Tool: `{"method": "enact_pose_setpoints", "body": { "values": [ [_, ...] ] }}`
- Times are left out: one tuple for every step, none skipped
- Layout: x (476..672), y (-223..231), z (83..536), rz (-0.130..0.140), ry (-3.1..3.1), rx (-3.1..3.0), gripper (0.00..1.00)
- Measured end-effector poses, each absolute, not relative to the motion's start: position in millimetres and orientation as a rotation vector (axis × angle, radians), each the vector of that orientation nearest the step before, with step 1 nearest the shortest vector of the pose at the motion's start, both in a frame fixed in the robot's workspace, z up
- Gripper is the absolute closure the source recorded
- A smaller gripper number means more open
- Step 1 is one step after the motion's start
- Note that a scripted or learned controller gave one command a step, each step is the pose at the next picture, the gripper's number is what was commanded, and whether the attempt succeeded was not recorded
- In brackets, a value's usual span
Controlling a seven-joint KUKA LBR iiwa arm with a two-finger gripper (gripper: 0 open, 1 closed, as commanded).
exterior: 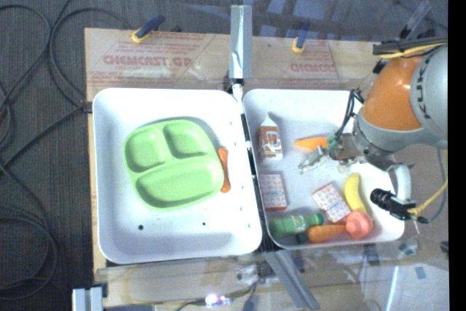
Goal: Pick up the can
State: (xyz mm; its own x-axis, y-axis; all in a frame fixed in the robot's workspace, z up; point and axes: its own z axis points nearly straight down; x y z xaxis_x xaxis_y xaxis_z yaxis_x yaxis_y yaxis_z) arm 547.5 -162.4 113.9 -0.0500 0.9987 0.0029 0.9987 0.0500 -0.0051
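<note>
Two red-and-white labelled items lie in the right bin. One is near its left wall and one sits nearer the front right; I cannot tell which is the can. My gripper hangs low over the bin's middle, just below an orange carrot. It is up and to the right of the left item and above the right one. Its thin metal fingers stand open with nothing between them.
The right bin also holds a brown carton, a banana, a green bottle, a second carrot and a pink toy. In the left bin lies a green divided plate with an orange piece beside it.
</note>
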Motion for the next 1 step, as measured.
{"method": "enact_pose_setpoints", "body": {
  "values": [
    [501.3, -130.7, 93.4, -0.004, -2.134, -2.316, 0.0]
  ]
}}
